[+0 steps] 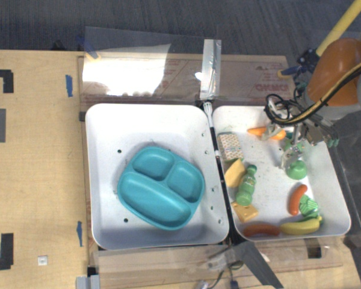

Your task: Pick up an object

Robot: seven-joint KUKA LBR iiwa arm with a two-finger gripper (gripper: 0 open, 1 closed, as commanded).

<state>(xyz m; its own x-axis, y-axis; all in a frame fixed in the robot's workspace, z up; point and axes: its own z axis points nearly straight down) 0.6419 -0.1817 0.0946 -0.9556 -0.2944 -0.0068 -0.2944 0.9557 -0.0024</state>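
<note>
Early in the pick, by the look of it; nothing lifted clear yet. Gripper [295, 152] low in the right bin [340, 188], directly above a green round-bodied toy [296, 171] and apparently touching its top; impossible to tell how the hand is set, or whether anything is pinched. Other candidates near that green toy: green bottle [246, 185] toward the left, red sausage [296, 198] just below, banana [301, 226] lower. Still to do: secure hold, then lift.

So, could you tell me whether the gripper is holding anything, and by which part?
It cannot be told: the gripper hangs over a green toy in the right bin, with no visible grasp.
</note>
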